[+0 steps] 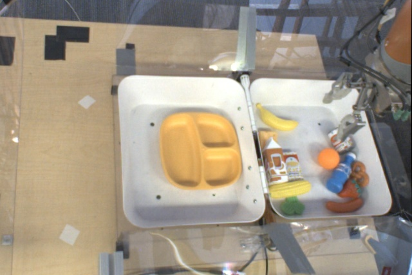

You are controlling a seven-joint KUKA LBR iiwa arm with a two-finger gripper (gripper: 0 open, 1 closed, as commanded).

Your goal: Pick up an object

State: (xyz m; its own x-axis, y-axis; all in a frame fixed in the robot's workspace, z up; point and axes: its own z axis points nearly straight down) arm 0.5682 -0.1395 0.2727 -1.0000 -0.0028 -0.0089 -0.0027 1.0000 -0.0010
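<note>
The metal two-finger gripper (348,114) hangs with fingers spread, holding nothing; a small round orange ball (329,158) lies just below it.

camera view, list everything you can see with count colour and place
bins: 2, white, side by side on the bench
divided plate: 1, yellow, middle of left bin
banana: 1, yellow, right bin, upper left
carton: 1, white and orange, right bin, by the divider
corn cob: 1, yellow, below the carton
broccoli: 1, green, right bin, bottom edge
ball: 1, orange, right bin, centre right
bottle: 1, blue, below the ball
chili pepper: 1, red, right bin, bottom right
gripper: 1, grey metal, over right bin's upper right
</note>
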